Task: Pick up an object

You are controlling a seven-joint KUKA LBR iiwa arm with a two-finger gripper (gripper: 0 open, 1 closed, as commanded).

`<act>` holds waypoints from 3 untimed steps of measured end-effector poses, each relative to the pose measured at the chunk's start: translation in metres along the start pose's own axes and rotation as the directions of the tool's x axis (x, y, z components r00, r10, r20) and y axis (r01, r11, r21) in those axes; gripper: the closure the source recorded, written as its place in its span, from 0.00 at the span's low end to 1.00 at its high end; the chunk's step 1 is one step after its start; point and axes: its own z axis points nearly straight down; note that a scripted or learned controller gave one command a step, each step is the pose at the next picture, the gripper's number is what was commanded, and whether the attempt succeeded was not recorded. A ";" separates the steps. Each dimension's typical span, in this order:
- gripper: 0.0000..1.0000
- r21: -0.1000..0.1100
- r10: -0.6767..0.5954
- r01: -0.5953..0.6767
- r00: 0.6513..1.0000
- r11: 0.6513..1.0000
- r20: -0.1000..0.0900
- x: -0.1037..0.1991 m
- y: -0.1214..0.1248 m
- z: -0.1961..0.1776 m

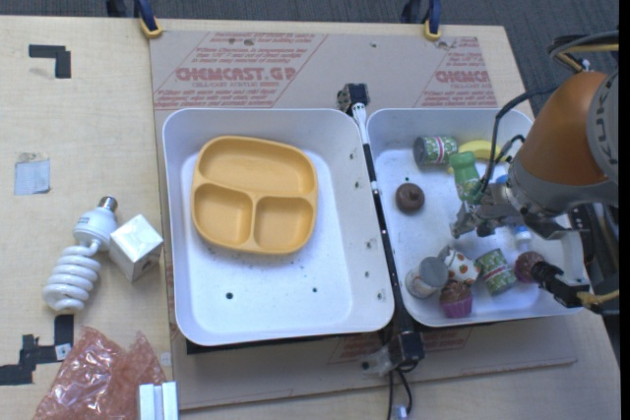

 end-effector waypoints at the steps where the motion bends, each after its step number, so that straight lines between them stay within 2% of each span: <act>1: 0.00 0.000 0.000 0.000 1.000 1.000 0.000 0.000 0.000 0.000; 2: 0.00 0.003 -0.006 0.006 1.000 1.000 -0.001 0.021 0.115 0.010; 3: 1.00 0.002 -0.009 0.009 1.000 1.000 0.001 0.020 0.116 0.000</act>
